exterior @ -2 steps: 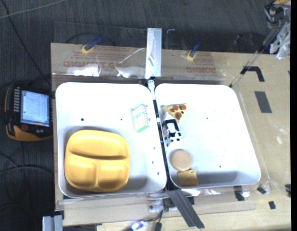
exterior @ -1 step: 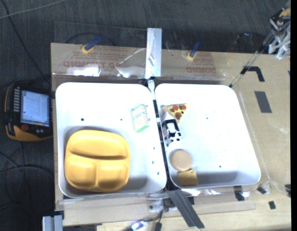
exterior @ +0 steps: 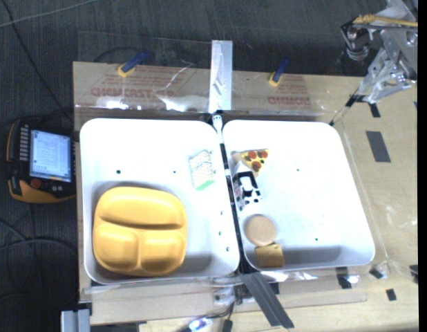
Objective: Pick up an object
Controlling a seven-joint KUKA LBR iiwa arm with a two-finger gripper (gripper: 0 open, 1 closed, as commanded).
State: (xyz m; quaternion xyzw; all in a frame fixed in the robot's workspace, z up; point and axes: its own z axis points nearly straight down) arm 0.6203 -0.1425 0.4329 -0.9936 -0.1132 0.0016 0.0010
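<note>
**Arm parked at top right, nothing picked yet**

Gripper [exterior: 392, 19] sits at the view's top right, off the bins, well apart from every object; too small and cluttered to say how it is set. Right bin [exterior: 338, 206] holds four items bunched along its left wall: pizza-slice toy [exterior: 254, 159], black-and-white piece [exterior: 247, 189], round tan disc [exterior: 260, 229], brown block [exterior: 269, 256]. Left bin [exterior: 130, 151] has a large yellow bread-shaped toy [exterior: 139, 228] and a small green-patterned card [exterior: 202, 169].

Best bet, I'd say: the disc, approached from the open right side, clear of the bin wall and block.

Writing: reddish print on the plastic sheet [exterior: 158, 88] behind the bins, unreadable. Pendant screen [exterior: 49, 155] at left, illegible.
</note>
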